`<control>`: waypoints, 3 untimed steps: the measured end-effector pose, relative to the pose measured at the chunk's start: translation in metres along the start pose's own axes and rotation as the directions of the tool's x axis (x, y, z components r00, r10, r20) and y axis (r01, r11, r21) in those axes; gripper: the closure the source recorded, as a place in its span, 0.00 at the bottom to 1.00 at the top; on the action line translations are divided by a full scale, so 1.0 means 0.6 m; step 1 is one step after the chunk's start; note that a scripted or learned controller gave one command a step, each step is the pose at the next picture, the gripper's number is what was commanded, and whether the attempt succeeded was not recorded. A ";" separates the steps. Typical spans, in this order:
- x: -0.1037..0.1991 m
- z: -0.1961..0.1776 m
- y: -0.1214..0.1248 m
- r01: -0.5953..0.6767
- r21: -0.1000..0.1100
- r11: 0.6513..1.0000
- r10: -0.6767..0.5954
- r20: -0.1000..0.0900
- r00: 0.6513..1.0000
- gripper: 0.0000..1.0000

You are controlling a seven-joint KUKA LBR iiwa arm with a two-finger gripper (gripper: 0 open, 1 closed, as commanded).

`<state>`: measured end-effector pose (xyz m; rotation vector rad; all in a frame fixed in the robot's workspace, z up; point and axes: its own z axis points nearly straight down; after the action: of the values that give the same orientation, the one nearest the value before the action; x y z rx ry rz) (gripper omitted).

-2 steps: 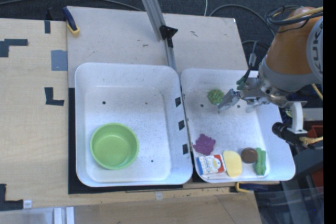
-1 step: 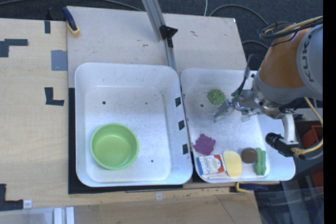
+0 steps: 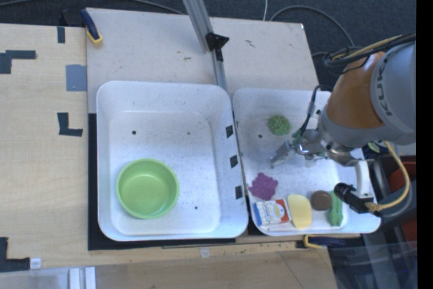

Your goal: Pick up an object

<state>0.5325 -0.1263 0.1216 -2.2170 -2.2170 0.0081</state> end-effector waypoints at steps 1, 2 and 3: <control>0.002 -0.021 0.002 0.002 -0.004 1.000 -0.002 0.000 1.000 1.00; 0.001 -0.126 0.004 0.002 -0.013 1.000 -0.002 0.002 1.000 1.00; 0.001 -0.178 0.005 0.002 -0.010 1.000 -0.002 0.001 1.000 1.00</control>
<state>0.5361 -0.1255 0.2285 -2.2208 -2.2246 -0.0015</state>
